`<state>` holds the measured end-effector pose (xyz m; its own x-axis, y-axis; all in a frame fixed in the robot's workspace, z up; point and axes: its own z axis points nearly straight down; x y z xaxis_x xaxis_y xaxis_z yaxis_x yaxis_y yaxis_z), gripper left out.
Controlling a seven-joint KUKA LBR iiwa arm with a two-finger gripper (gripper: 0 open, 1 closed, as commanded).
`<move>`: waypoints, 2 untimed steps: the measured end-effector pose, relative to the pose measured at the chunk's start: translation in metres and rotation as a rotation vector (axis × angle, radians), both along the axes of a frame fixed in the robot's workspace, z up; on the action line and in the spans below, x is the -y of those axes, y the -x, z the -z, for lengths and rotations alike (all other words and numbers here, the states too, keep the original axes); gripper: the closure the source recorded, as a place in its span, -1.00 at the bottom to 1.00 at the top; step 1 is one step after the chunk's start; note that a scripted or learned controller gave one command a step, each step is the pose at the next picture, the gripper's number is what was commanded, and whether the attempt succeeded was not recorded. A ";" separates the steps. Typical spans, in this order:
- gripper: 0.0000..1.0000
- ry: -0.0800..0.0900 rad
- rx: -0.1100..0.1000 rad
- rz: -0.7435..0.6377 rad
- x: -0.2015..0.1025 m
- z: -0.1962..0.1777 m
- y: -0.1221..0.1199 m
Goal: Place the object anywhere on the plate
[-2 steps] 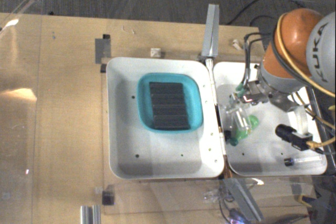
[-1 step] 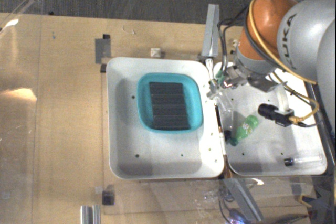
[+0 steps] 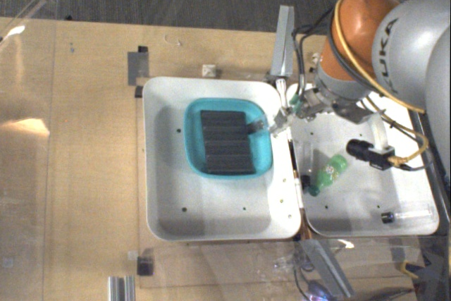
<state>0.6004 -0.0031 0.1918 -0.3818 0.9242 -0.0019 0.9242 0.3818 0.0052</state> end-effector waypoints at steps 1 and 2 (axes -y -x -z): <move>-1.00 0.000 0.002 0.085 0.050 -0.046 0.018; -1.00 0.002 0.004 -0.027 0.073 -0.145 0.091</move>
<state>0.5095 -0.0758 0.3372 -0.4064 0.9137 -0.0051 0.9137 0.4064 0.0083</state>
